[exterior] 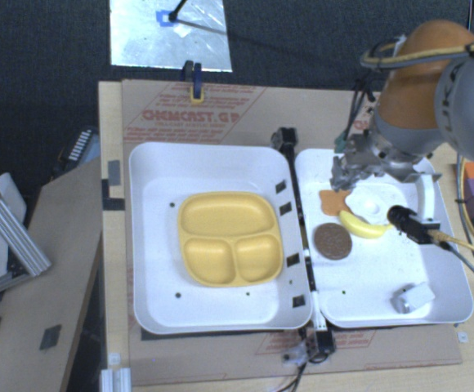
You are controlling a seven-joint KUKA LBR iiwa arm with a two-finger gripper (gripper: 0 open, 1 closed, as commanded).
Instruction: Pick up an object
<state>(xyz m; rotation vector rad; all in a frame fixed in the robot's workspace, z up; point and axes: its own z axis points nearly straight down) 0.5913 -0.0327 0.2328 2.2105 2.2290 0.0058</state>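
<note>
My gripper (342, 180) hangs low over the back left part of the right bin (441, 300). Just below its tip lies a flat orange piece (331, 202), partly hidden by the gripper. A yellow banana (363, 226) lies in front of that, next to a white rounded thing (371, 202). A brown round cookie (333, 241) rests near the bin's left wall. A small grey-white block (410, 298) sits at the bin's front right.
The left bin (151, 219) holds a yellow divided plate (227, 237) in its middle. A black divider (296, 219) runs between the two bins. The arm (433, 80) comes in over the back right of the right bin.
</note>
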